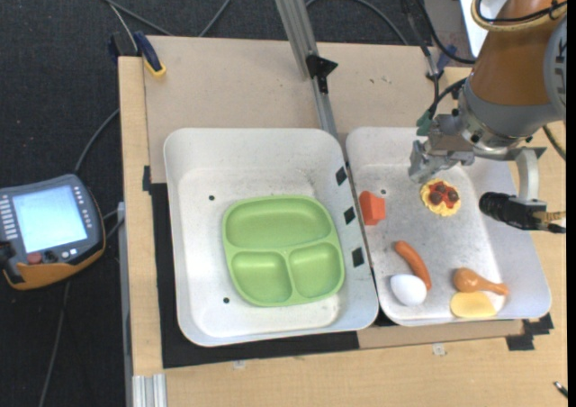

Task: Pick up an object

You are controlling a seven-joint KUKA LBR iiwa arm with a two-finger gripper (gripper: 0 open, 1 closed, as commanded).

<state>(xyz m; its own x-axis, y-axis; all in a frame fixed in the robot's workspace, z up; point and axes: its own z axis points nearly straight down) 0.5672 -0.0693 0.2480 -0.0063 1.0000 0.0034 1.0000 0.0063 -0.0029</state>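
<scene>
The gripper (438, 165) hovers just above the small tart (441, 197), presumably lining up a grasp; its state cannot be told.

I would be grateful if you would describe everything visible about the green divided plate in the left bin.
The green divided plate is light green and looks like smooth plastic, a rounded rectangle with a raised rim. Ridges split it into three compartments: one wide section across the far side and two smaller ones along the near side. It lies flat and upright on the floor of the left bin, roughly central, turned slightly askew to the bin's walls. Nothing lies in it, and it touches only the bin floor.
</scene>
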